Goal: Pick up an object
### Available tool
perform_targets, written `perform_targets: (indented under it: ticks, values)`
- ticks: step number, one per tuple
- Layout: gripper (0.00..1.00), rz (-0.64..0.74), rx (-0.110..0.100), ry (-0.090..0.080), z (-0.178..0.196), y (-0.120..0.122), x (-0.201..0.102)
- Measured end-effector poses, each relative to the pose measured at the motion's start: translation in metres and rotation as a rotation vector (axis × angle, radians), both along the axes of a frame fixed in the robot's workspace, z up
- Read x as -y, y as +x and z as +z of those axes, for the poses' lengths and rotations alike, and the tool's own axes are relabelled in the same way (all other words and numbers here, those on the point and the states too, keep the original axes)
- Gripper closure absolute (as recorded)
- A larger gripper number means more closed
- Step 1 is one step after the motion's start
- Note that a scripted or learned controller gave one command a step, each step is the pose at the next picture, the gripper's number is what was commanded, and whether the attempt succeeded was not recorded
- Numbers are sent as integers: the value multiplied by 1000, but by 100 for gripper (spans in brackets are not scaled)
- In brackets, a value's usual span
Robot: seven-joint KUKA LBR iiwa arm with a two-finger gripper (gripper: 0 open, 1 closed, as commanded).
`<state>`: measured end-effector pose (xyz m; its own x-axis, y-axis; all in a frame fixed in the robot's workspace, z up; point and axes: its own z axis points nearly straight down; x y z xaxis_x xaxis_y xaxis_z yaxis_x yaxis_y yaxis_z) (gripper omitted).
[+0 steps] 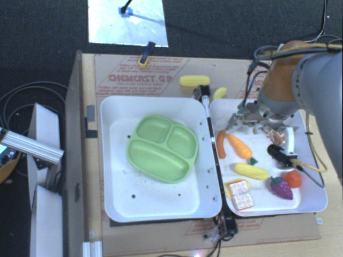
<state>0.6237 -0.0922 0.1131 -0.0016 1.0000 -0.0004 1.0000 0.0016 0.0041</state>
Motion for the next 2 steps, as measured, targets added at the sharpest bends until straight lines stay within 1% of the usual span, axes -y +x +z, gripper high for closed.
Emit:
perform_targets:
  ticks: [1,2]
  values:
    - [0,-3,-9,1,-31,-53,18]
    - [100,0,-1,0,-18,-49,17]
